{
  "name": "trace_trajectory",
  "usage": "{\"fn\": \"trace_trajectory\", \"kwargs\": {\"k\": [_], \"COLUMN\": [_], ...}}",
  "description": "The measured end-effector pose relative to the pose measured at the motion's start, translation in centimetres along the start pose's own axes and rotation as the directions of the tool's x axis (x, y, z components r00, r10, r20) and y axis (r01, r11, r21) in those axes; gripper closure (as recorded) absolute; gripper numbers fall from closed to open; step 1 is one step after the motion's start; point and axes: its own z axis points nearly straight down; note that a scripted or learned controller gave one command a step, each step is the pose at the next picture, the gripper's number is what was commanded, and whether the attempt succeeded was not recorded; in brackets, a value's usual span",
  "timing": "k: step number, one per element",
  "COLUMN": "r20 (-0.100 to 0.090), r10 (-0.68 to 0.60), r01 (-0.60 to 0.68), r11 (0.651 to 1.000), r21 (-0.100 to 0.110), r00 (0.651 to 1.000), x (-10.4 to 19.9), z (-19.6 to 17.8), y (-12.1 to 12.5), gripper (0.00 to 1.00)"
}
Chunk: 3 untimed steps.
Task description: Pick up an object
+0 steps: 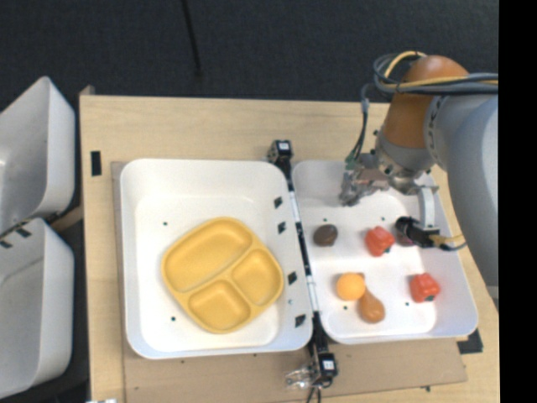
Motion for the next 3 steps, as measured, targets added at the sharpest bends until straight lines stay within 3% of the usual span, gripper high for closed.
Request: {"fn": "trace_trajectory", "kwargs": {"k": [3], "r20": [-0.002], "r10": [-0.003], "r01": [0.003], "r11": [1.000], "r21": [-0.002], "r00": [1.000], "x": [0.0], "z": [-15.6], "y": [-0.4], "gripper": [1.00]}}
